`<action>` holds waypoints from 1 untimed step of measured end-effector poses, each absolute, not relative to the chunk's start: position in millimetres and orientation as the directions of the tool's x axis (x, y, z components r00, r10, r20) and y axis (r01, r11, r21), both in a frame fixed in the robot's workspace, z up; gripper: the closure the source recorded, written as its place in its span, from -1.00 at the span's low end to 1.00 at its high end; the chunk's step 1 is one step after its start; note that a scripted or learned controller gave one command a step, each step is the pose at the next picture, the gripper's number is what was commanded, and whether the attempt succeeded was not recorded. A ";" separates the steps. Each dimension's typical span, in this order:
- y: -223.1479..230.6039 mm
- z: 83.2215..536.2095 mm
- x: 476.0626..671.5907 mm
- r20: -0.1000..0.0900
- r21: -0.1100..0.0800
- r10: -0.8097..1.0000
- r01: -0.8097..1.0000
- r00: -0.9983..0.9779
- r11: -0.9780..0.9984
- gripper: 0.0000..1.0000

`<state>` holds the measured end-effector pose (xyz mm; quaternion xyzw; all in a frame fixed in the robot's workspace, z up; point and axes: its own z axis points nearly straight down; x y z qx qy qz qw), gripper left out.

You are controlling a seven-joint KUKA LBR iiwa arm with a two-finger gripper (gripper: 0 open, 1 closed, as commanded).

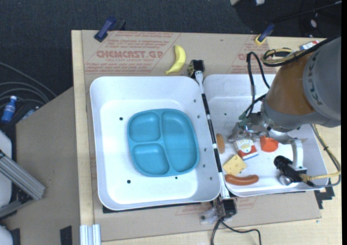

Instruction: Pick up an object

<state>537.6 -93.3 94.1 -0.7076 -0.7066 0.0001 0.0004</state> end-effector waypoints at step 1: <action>-40.7 184.8 523.2 0.001 0.000 1.000 1.000 -0.001 0.001 1.00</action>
